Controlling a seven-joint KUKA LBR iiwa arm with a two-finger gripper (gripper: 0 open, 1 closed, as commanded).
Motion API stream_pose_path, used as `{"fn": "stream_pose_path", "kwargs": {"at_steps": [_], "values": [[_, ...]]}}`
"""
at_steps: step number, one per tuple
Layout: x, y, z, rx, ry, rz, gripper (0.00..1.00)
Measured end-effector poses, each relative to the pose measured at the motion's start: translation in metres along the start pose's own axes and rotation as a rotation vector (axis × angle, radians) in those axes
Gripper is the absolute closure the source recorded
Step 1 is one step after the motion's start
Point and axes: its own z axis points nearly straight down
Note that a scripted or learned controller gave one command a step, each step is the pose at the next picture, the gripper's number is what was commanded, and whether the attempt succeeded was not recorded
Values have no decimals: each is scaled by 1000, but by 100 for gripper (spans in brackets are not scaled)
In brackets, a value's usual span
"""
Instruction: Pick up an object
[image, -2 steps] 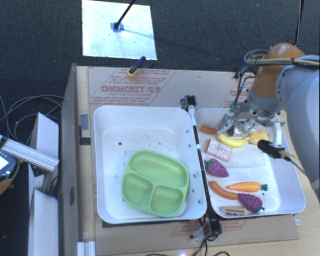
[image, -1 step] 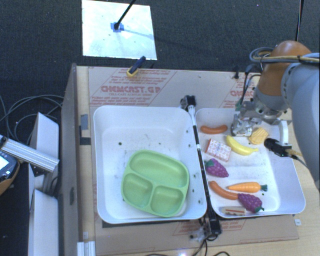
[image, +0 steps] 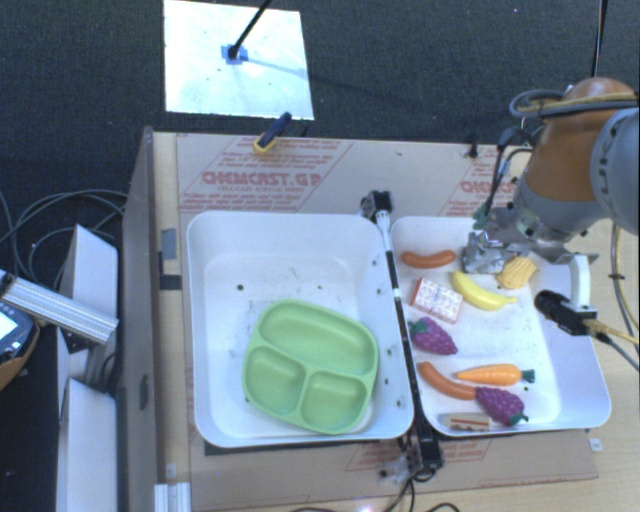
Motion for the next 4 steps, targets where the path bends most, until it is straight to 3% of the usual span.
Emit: {"fn": "stream_pose_path", "kwargs": {"at_steps": [1, 2, 3, 4], "values": [[0, -1, 1, 2, 0, 0, 0], [-34, 8, 86, 6, 0, 1, 0], [-66, 17, 43, 1, -1, 1, 0], [-30, 54, 92, 5, -8, 5, 0]]}}
